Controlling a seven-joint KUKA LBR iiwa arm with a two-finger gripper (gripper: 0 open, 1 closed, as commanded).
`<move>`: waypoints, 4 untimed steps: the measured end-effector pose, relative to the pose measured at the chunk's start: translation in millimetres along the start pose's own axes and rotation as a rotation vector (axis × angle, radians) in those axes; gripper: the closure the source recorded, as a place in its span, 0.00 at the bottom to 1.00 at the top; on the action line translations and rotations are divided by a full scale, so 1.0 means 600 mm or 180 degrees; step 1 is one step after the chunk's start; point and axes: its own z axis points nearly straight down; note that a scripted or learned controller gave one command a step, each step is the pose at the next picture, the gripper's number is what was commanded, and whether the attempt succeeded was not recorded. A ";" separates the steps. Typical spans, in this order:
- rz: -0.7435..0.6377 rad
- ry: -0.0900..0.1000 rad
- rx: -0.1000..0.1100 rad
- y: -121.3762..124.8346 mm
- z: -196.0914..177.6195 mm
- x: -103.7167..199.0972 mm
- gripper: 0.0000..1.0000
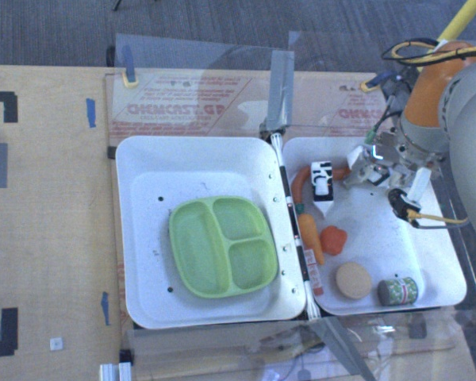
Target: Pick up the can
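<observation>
The can (pixel 398 290) lay on its side in the right bin's (pixel 444 244) near right corner, beside a tan disc (pixel 353 280). The tool (pixel 397 182) hovered well apart, approach pending; its next move called for descending over the can.

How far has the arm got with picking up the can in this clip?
Nothing looks done yet. The can lies on its side in the near right corner of the right bin, untouched. The gripper is over the far part of that bin, well away from the can. Reaching over, grasping and lifting are all left.
</observation>
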 end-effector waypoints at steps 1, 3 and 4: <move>-0.0689 0.0038 -0.0150 -0.009 -0.004 -0.022 0.00; 0.0148 0.0064 0.0073 0.009 0.000 -0.016 0.00; 0.0321 0.0002 -0.0175 -0.036 -0.025 0.033 0.00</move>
